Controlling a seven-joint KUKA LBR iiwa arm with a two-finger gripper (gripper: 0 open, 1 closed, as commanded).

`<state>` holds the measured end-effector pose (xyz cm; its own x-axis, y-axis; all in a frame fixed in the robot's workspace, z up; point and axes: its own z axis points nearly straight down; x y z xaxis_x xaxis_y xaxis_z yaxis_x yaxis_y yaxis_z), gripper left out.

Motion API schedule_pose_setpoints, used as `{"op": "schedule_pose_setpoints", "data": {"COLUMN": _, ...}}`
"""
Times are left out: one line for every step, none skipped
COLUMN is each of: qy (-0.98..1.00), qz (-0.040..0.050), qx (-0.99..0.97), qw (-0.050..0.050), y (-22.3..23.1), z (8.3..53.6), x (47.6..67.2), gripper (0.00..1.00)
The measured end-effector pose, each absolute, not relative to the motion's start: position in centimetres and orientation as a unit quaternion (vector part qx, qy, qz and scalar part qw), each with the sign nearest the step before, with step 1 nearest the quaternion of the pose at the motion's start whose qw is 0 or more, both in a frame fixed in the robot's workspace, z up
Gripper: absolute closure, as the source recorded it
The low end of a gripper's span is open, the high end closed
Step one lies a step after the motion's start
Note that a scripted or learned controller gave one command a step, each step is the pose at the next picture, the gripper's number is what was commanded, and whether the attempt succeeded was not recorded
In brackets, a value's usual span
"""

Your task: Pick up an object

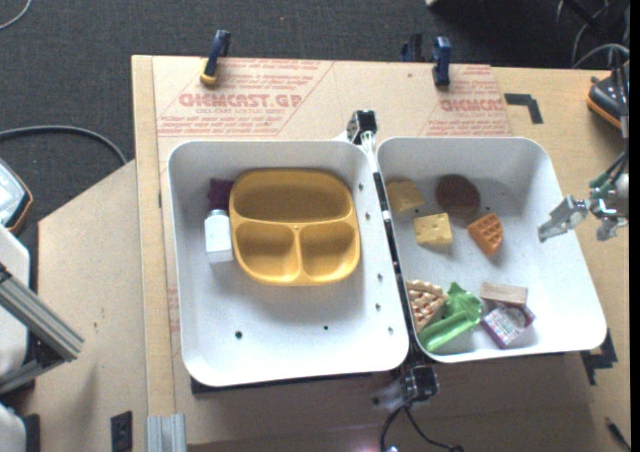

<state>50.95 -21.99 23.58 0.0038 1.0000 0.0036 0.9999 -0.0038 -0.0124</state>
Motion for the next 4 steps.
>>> {"op": "schedule_pose_setpoints", "data": {"qy": -0.707, "qz": 0.0001, "qx": -0.707, "qw": 0.0, "y": -21.9, "z": 24.2, "x": 51.2, "gripper": 0.0}}
{"op": "schedule_pose_setpoints", "data": {"qy": -0.707, "qz": 0.0011, "qx": -0.707, "qw": 0.003, "y": -21.9, "z": 19.9, "x": 50.8, "gripper": 0.0}}
{"op": "schedule_pose_setpoints", "data": {"qy": -0.707, "qz": 0.0009, "qx": -0.707, "qw": 0.003, "y": -21.5, "z": 15.5, "x": 51.0, "gripper": 0.0}}
{"op": "schedule_pose_setpoints", "data": {"qy": -0.707, "qz": 0.001, "qx": -0.708, "qw": 0.004, "y": -21.7, "z": 10.3, "x": 49.9, "gripper": 0.0}}
